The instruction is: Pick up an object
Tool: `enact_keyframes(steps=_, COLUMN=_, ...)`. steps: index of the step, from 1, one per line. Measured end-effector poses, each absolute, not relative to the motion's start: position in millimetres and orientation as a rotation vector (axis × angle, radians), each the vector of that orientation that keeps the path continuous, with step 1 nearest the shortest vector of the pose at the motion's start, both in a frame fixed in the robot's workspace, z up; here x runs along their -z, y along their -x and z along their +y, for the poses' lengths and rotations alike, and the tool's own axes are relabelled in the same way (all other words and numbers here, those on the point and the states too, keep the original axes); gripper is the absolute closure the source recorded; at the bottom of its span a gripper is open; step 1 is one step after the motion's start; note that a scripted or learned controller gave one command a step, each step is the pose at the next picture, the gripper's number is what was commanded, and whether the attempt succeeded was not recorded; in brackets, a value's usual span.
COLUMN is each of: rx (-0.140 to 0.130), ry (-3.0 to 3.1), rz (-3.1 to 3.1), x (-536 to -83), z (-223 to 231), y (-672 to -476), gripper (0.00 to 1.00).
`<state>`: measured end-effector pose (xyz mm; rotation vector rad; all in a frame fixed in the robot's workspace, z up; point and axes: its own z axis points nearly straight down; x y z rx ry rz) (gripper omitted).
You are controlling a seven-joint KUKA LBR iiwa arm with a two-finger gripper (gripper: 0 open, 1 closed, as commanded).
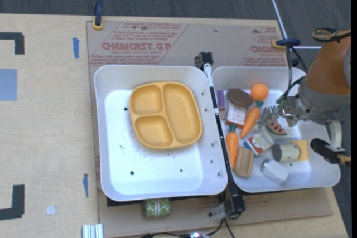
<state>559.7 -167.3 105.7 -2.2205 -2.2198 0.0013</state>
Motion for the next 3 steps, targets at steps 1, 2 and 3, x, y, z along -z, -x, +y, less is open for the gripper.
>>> enact_keyframes(steps=1, rx=0.003, ry=2.224, rz=-2.222, x=-117, z=-167, y=-561.1, gripper=1.00)
enact_keyframes(steps=2, rx=0.004, ry=2.221, rz=-2.225, x=-181, z=-112, y=-552.6, gripper=1.00)
enact_keyframes(steps=3, rx=0.000, ry=2.218, rz=-2.222, x=-203, z=-34, y=-493.5, gripper=1.00)
